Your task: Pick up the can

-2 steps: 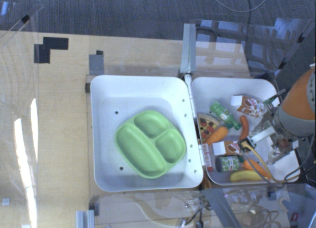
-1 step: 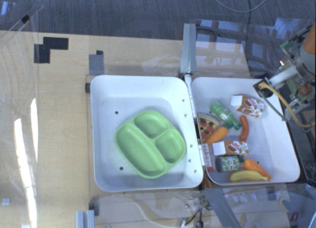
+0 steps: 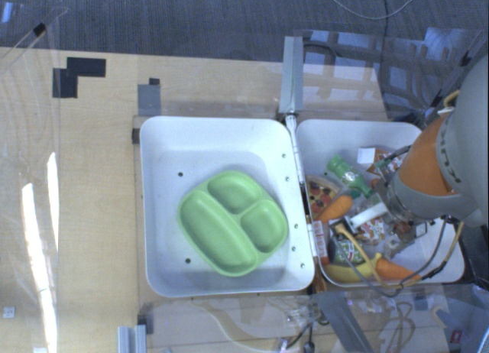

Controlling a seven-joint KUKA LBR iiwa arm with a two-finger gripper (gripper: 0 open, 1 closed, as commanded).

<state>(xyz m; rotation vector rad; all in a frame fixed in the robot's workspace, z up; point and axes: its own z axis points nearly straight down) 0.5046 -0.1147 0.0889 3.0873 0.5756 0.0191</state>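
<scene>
The arm (image 3: 451,160) hung over the right bin (image 3: 306,141), its gripper (image 3: 386,210) down among a heap of toy food. A can could not be picked out in that clutter. A green divided plate (image 3: 233,223) lay in the left bin (image 3: 164,137).

A wooden tabletop (image 3: 84,191) carries two white bins side by side. The left bin (image 3: 164,153) holds a green divided plate (image 3: 233,222), lying slightly askew. The right bin (image 3: 321,141) is crowded: a green bottle (image 3: 349,175), a carrot (image 3: 335,208), a banana (image 3: 348,272) and other packets. The arm (image 3: 451,160) hangs over this bin's right side, its orange band (image 3: 424,166) above the clutter.
</scene>
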